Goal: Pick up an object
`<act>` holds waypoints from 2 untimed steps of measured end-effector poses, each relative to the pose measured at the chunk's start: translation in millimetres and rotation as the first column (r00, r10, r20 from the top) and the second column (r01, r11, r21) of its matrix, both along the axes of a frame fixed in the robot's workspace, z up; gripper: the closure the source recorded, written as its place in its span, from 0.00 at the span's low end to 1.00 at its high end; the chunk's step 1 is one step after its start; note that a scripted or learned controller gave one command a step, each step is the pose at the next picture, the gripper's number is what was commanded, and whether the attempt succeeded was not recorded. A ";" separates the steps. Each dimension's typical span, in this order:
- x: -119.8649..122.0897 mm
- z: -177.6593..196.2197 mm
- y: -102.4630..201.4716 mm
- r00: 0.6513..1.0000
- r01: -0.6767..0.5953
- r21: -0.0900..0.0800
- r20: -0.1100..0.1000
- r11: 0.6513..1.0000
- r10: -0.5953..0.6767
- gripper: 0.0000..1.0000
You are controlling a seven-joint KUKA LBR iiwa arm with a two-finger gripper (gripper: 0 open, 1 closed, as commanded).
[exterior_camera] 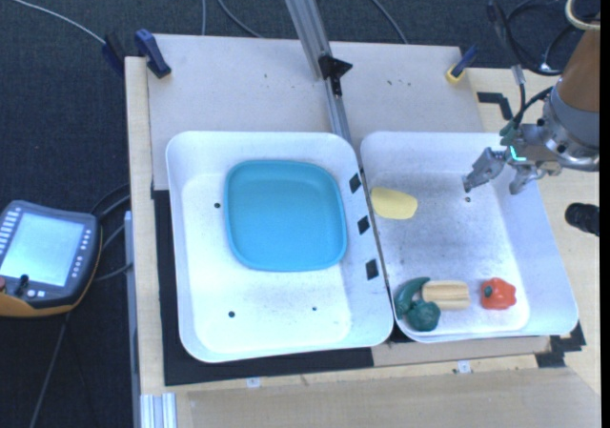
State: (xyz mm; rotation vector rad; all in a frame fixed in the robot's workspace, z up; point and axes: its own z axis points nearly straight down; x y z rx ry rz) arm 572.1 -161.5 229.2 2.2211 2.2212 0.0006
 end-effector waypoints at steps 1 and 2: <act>0.0 -0.1 0.0 1.000 0.000 0.000 0.000 1.000 0.000 0.00; -2.4 -42.3 -2.3 1.000 0.000 0.001 -0.004 1.000 0.000 0.00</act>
